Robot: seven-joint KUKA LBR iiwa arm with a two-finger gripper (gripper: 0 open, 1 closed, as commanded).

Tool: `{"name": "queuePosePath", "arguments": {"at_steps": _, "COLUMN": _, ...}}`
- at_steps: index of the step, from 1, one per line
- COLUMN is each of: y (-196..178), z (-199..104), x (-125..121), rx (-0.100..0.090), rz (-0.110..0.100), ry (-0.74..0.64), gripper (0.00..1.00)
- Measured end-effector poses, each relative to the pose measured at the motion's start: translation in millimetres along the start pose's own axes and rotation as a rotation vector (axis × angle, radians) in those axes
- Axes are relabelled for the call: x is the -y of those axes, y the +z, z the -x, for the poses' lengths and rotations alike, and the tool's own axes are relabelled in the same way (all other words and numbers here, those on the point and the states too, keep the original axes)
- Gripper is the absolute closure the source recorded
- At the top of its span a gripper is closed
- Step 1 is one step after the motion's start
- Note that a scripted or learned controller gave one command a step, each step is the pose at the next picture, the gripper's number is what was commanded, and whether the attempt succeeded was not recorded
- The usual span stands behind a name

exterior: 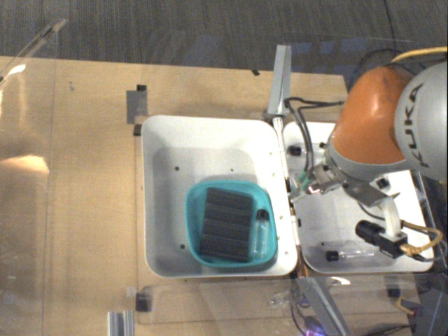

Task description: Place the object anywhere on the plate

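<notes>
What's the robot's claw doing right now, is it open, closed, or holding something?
Gripper: tucked under the arm over the right bin, near the wall shared with the left bin; whether it is open, closed or holding anything cannot be told.

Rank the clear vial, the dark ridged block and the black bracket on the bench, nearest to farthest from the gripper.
From the gripper:
1. The clear vial, at the teal plate's right side.
2. The dark ridged block, mid-plate.
3. The black bracket, on the bench beyond the left bin.
</notes>
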State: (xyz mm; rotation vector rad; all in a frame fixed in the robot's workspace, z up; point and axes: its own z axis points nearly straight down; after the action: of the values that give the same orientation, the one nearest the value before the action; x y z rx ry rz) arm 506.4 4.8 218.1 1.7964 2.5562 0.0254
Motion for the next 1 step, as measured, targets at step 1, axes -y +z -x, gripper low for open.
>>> {"name": "queuePosePath", "arguments": {"at_steps": 1, "y": 0.0, "z": 0.0, "x": 0.0, "rx": 0.000, "rz": 0.000, "ry": 0.001, "gripper": 0.00}}
